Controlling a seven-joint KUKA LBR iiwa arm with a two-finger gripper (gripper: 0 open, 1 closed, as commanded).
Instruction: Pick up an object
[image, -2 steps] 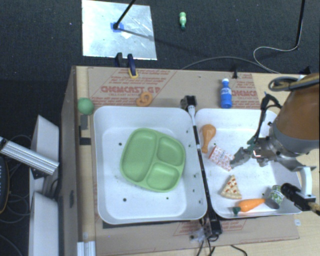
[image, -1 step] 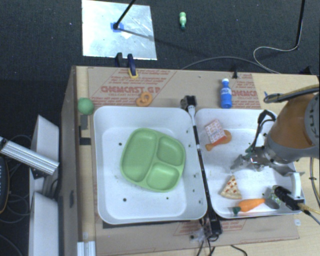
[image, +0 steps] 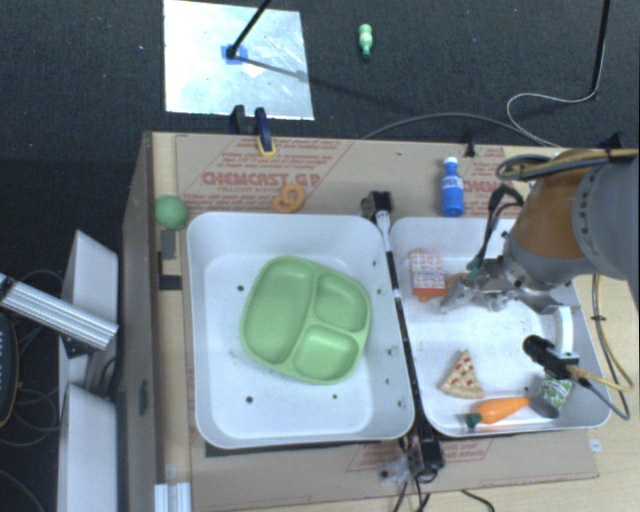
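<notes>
Plate (image: 305, 320) in left bin (image: 215, 330)

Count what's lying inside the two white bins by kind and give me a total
Green divided plate: 1
Small red-and-white box: 1
Pizza slice: 1
Carrot: 1
Total: 4

The arm (image: 585, 215) comes in from the right, orange band showing above the wrist. The gripper (image: 462, 292) sits low, pointing left.
</notes>
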